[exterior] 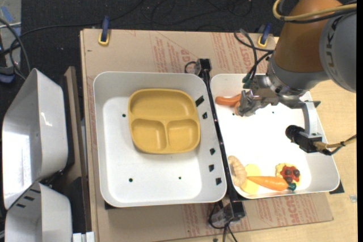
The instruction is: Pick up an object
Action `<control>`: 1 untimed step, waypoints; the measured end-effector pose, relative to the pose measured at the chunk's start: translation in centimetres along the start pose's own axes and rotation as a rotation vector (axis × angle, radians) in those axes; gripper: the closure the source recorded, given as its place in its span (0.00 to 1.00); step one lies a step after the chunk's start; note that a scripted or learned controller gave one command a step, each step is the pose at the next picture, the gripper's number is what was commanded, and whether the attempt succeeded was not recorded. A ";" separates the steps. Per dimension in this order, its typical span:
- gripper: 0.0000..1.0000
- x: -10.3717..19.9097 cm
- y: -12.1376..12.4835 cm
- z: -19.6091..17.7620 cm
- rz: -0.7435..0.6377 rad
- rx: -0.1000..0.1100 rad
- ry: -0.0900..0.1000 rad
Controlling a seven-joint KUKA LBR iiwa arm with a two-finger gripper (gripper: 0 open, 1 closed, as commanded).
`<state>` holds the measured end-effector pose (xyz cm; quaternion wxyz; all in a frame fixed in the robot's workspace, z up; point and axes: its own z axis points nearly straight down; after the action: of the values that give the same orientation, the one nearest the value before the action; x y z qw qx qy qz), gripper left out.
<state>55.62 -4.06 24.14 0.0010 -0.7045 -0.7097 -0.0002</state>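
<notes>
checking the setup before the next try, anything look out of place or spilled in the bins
Nothing stands out. The yellow divided plate lies flat in the left bin; the toy foods sit inside the right bin, an orange piece beside the tool.

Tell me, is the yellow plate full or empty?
Empty. The yellow plate in the left bin shows three bare sections.
</notes>
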 end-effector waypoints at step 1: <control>1.00 5.0 -0.2 1.1 0.000 0.001 0.000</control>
<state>55.36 0.97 23.00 0.0013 -0.7043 -0.7099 0.0000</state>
